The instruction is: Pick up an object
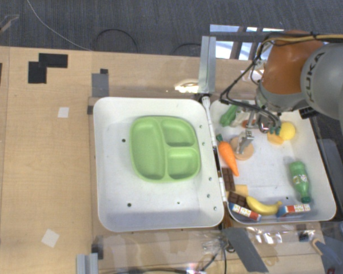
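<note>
Hovering: pincer (247,137) hangs low over the right white bin (323,170), in its upper-left part, just above a small round tan disc (244,150).
Pincer state: cannot tell; the fingers are too small and blurred to read, and nothing is seen held between them.
Key relation: the tan disc lies directly under and slightly toward the near edge from the pincer tip; judged the likeliest target, needing a short straight descent.
Neighbour: an orange plastic carrot (228,157) lies just left of the disc, against the bin's left wall, its long axis running along that wall, point toward the near edge.
Disc appearance: flat, pale brown, low profile; probably hard to pinch from above.
Other contents: yellow lemon-like fruit (283,132) right of the pincer; green bottle (299,180) by the right wall; yellow banana (262,205) at the near edge.
Left bin: holds a green divided plate (163,147).
</note>
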Available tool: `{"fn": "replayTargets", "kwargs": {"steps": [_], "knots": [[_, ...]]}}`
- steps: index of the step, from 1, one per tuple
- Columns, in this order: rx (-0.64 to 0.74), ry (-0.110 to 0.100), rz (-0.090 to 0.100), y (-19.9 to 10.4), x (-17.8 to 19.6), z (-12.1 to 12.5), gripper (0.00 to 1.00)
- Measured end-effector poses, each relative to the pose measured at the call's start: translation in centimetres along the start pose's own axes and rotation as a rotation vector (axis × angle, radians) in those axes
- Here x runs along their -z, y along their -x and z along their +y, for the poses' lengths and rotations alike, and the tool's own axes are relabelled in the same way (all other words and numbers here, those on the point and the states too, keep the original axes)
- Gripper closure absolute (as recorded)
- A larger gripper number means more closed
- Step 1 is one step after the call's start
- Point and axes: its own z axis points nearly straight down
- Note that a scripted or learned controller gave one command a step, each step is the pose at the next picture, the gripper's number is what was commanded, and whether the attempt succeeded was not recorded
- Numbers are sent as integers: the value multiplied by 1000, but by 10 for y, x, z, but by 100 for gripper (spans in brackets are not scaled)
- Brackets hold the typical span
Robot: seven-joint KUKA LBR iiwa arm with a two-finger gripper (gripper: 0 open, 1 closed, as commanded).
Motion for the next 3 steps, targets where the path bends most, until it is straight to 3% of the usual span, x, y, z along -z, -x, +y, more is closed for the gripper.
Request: {"fn": "replayTargets", "kwargs": {"steps": [1, 2, 3], "knots": [[65, 1, -53, -1, 91, -84, 0], [80, 6, -40, 9, -5, -85, 0], [152, 3, -41, -52, -6, -118, 0]]}}
